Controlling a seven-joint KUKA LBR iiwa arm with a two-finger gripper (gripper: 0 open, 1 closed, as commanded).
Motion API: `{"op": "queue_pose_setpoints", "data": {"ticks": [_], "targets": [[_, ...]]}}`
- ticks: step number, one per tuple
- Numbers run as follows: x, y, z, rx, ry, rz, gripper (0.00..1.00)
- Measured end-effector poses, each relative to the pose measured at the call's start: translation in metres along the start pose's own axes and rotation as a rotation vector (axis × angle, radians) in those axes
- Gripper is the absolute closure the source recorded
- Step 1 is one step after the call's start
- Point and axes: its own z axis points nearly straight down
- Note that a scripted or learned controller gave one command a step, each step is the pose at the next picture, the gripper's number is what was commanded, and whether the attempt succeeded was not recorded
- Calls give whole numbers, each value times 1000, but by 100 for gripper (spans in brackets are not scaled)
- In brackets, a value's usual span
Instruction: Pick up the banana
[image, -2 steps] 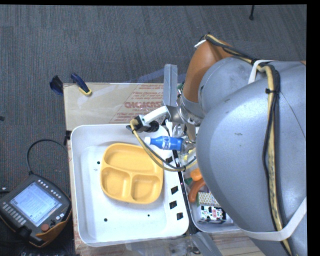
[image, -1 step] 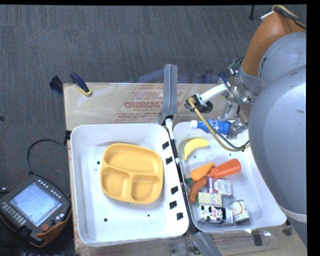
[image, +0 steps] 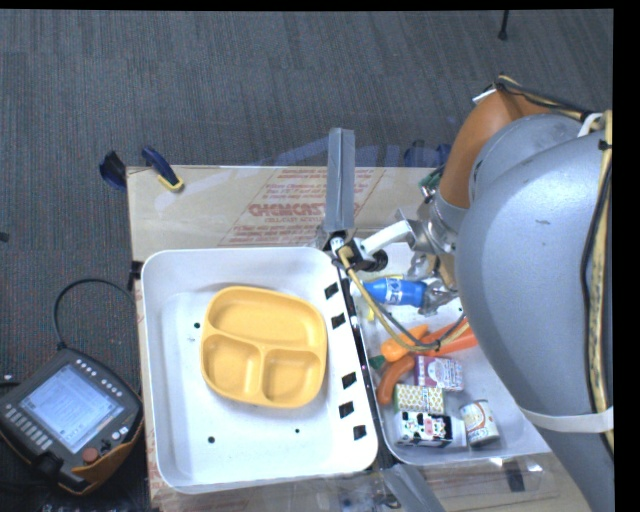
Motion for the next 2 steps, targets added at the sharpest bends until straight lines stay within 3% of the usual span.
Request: {"op": "queue_pose_setpoints", "data": {"ticks": [1, 2], "targets": [[-23, 70, -88, -2, 3, -69, 100], [-30, -35, 1, 0, 0, 2, 100]]}}
